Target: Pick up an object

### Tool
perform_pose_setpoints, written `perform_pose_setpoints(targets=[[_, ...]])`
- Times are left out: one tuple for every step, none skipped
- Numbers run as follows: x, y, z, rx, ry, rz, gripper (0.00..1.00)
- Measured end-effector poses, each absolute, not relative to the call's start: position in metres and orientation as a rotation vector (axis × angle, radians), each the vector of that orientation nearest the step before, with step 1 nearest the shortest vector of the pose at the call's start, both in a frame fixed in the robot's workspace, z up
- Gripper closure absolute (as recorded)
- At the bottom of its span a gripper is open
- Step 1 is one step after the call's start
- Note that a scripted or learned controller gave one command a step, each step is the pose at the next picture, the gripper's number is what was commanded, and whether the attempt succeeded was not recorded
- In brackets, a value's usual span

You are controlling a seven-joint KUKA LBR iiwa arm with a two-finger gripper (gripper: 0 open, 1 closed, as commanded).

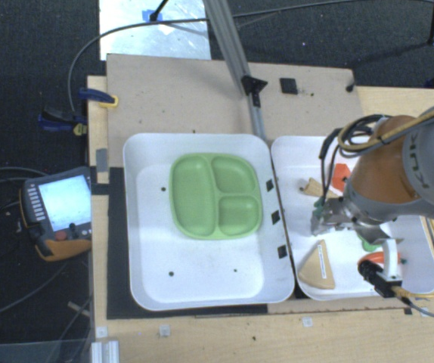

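While the gripper (324, 219) hangs low in the right bin (289, 203), nothing appears lifted, so the pick seems yet to be made; whether it is wide or narrow cannot be told from above. Candidate objects lie close by: a tan wedge (317, 266) just below it, a small tan piece (311, 187) above, and an orange item (340, 177) partly under the arm. The left bin (145, 225) holds a green divided plate (215, 196). The arm's own bulk and cables crowd the right bin.
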State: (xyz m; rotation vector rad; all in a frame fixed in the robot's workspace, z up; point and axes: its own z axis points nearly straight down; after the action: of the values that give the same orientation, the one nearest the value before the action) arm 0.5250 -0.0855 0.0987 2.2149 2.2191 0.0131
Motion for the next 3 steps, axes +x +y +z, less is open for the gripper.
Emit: perform_pose_setpoints(targets=[[0.527,-0.089,0.160,2.216,2.224,0.002,1.00],[0.528,-0.081,0.218,2.215,2.225,0.002,1.00],[0.529,-0.081,0.257,2.213,2.225,0.004,1.00]])
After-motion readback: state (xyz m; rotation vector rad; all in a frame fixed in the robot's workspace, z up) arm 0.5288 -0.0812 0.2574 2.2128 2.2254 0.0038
